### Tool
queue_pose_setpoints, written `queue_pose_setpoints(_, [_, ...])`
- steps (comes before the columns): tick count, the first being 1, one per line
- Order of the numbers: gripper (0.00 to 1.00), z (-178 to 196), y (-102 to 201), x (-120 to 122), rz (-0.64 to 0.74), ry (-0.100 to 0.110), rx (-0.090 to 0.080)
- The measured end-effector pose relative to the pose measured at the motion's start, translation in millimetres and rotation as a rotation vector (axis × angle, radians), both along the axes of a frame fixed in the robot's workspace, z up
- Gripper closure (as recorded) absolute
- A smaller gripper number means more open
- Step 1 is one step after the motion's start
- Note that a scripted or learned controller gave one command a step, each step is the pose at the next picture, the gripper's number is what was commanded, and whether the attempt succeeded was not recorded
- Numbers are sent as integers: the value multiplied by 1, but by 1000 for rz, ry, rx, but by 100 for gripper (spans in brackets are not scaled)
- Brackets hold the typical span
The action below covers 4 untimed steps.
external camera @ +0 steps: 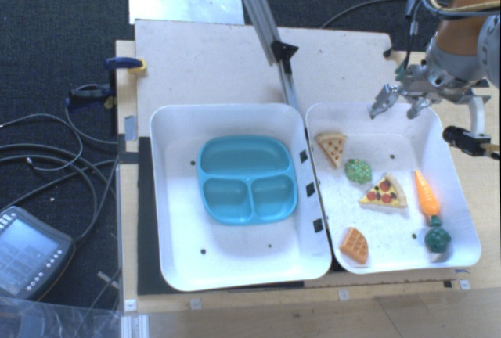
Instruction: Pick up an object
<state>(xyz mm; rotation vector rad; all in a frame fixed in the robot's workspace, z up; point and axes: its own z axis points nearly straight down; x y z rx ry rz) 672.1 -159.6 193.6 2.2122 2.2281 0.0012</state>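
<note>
The right bin (450, 172) lies just below the gripper (398, 102), which hangs over its far rim with fingers released, holding nothing. The food lies loose for picking: pizza slice (384, 194) below the fingers, carrot (427, 194) beside it, small wedge (333, 148) nearest.

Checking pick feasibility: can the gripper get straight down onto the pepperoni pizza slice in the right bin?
Probably yes. The gripper hangs above the right bin's far edge, and the pepperoni pizza slice lies flat in open floor, apart from the green cookie and carrot.
</note>
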Motion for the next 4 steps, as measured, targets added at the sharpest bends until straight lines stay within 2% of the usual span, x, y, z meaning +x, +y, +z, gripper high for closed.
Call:
queue_pose_setpoints(1, [0, 0, 0, 0, 1, 0, -1])
queue_pose_setpoints(3, [0, -104, 10, -5, 1, 5, 1])
queue_pose_setpoints(4, [100, -88, 9, -2, 4, -4, -2])
